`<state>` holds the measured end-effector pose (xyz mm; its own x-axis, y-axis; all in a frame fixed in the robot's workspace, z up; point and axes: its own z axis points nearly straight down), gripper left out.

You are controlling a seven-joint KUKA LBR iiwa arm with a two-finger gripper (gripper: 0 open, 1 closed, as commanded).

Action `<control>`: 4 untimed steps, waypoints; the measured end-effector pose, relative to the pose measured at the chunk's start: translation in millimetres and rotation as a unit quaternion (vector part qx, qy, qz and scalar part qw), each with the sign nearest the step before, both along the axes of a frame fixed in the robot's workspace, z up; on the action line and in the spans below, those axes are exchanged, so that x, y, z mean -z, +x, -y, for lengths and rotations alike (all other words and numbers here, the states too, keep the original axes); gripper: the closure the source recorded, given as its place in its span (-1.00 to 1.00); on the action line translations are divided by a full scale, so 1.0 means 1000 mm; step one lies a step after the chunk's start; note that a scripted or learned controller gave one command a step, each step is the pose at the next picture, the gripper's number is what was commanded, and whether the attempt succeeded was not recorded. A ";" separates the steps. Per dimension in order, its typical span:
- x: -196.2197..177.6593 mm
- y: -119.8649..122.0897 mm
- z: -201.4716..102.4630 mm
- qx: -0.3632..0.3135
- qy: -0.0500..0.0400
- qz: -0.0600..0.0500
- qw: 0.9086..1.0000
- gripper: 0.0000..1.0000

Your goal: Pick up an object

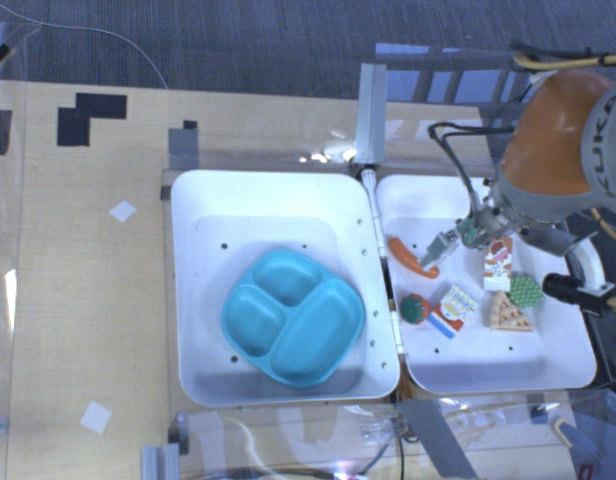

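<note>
- Step in hand, as judged: approach over the right bin [578,373]; nothing lifted yet. Gripper [440,251] positioned low over that bin's upper middle, just right of the orange carrot-shaped toy [411,258].
- Jaw state: cannot tell; tip small and blurred against the white floor. No object visibly gripped.
- Candidate objects, all in the right bin: orange carrot-shaped toy near the divider; green round toy [416,308] below it; small white box with red and blue print [454,308] beside that; red-and-white carton [498,264] under the wrist; green textured piece [525,290]; tan wedge [509,314].
- Left bin [193,268]: blue divided plate [293,315], well apart from the gripper.
- Next move, as judged: final alignment over the nearest object, probably the carrot toy, then descent and closure across its narrow width.
- Hidden or unclear: orange wrist band and grey housing cover the bin's upper right corner; contact between tip and carrot toy not determinable; prints on box and carton illegible.
</note>
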<state>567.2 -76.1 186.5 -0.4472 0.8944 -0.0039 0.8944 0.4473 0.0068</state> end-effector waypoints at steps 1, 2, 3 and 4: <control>0.000 0.098 0.003 -0.059 -0.001 0.000 0.998 -1.00; -0.091 0.097 0.006 -0.217 -0.002 0.002 0.976 -1.00; 0.031 0.037 0.041 -0.192 -0.001 -0.002 0.981 -1.00; 0.051 0.096 0.043 0.058 0.000 -0.001 0.998 -1.00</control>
